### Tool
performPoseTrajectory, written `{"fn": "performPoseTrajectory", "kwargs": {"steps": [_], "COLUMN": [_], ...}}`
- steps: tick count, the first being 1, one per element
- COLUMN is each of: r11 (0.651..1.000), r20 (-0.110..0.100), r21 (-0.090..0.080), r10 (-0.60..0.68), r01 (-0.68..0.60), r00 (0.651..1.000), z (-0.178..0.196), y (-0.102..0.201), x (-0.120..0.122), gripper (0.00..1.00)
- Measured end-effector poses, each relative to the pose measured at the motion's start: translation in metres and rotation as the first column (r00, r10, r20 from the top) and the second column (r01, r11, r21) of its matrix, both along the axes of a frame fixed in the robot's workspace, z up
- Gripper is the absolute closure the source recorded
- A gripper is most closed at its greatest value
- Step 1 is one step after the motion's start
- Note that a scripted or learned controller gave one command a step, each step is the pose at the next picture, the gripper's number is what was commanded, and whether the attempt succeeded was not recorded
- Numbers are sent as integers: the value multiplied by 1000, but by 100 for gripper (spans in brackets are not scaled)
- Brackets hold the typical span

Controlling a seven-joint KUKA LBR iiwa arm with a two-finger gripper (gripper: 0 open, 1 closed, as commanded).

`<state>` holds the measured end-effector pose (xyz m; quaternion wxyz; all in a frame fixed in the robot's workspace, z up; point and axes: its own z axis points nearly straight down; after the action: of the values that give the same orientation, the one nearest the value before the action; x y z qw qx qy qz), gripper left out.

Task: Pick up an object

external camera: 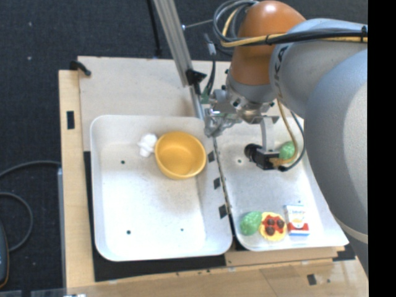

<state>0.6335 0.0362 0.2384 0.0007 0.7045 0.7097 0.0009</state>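
Near the right bin's (pixel 247 166) upper edge, end effector (pixel 216 125) opening indiscernible; green ball (pixel 287 150) likely light, smooth, grip across middle.

A yellow bowl (pixel 180 155) is seen upright at the far right of the left bin, a white lump (pixel 147 144) touching it. A green ball (pixel 287 150) is seen in the right bin's far part; a green lump (pixel 250 223), a red-and-yellow item (pixel 273 226) and a small carton (pixel 297 221) are lined along its near edge.

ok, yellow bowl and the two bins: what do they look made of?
Yellow bowl: looks like moulded plastic, matte to satin; uniform colour, smooth rounded rim, soft highlights only. Could be melamine. Left bin and right bin: probably thin formed plastic, matte white with fine speckling; rounded corners and shallow lips suggest moulded trays.
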Motion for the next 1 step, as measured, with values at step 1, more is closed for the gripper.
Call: {"fn": "performPoseTrajectory", "kwargs": {"steps": [1], "r11": [1000], "r20": [0], "r21": [0], "r10": [-1], "r01": [1], "r00": [1000], "z": [-5], "y": [53], "x": [26], "gripper": [100]}}
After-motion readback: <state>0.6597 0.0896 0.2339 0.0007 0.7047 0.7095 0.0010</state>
